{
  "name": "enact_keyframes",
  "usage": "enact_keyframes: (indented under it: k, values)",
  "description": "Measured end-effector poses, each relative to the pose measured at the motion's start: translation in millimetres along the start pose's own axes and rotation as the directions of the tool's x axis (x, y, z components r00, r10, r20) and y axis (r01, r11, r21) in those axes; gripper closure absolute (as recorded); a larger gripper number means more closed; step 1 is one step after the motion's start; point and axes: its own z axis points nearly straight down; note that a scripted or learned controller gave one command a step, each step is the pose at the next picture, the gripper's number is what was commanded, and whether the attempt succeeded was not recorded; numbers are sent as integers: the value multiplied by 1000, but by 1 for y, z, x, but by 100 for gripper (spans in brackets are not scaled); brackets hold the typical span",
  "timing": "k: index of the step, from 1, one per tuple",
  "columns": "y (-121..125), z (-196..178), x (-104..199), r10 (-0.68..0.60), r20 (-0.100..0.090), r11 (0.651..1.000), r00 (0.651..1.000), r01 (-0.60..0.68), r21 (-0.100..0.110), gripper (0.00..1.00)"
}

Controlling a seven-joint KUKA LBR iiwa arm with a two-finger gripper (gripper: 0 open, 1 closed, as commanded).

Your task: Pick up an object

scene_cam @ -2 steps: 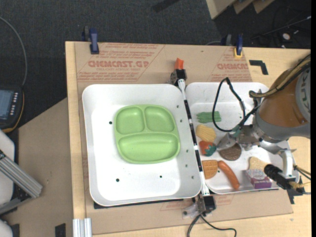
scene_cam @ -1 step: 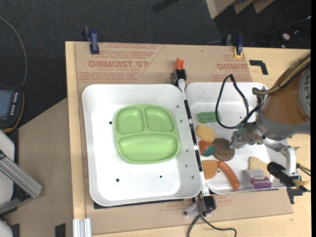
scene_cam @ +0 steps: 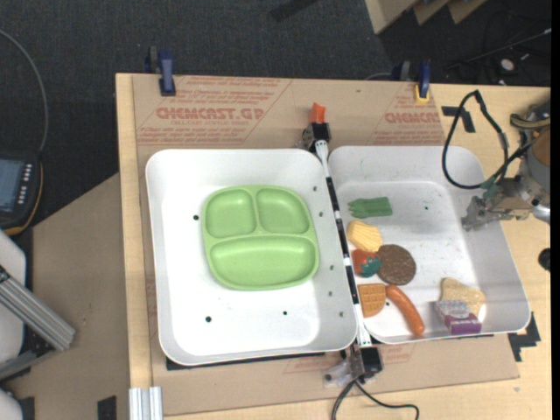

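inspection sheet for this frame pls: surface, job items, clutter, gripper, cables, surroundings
Surface: brown board bearing left bin and right bin, side by side.
Job's things: in the right bin, green flat piece, yellow piece, brown disc, waffle-like piece, sausage, purple-and-tan block.
Clutter: green divided plate in the left bin.
Grippers: gripper at the right bin's right rim, nothing seen held; jaws too blurred to judge.
Cables: black cable looping over the right bin's far corner.
Surroundings: blue clamps on the board's far edge; dark carpet.
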Motion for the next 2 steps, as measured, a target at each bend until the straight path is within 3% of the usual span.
enact_keyframes:
  k: [1,2]
  values:
    - [59,-29,64,-13,-7,1000,1000,13,1,100]
    - [5,71,61,-2,-12,1000,1000,3,22,100]
